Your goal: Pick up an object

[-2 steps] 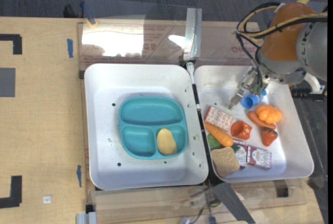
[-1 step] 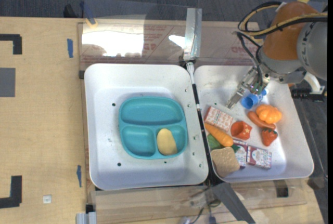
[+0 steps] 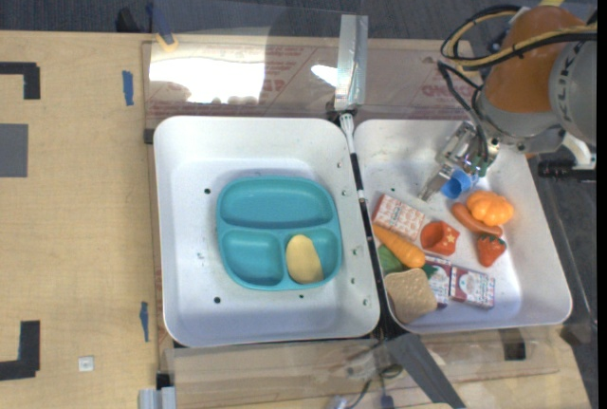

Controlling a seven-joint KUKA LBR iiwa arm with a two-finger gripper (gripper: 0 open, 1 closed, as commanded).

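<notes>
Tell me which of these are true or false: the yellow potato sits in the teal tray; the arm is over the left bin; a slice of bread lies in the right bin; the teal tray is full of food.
1. The yellow potato-shaped toy sits in the teal divided plastic tray. True.
2. The gripper is over the left white bin. False: it is over the right white bin.
3. A tan slice of toy bread lies in the right bin. True.
4. The teal tray is full of food. False: it holds the potato alone.

1. The red-and-white carton (image 3: 402,215) below-left of the end effector (image 3: 458,172) bears print too small to read.
2. The second carton (image 3: 468,285), farther below it, likewise carries unreadable print.
</notes>
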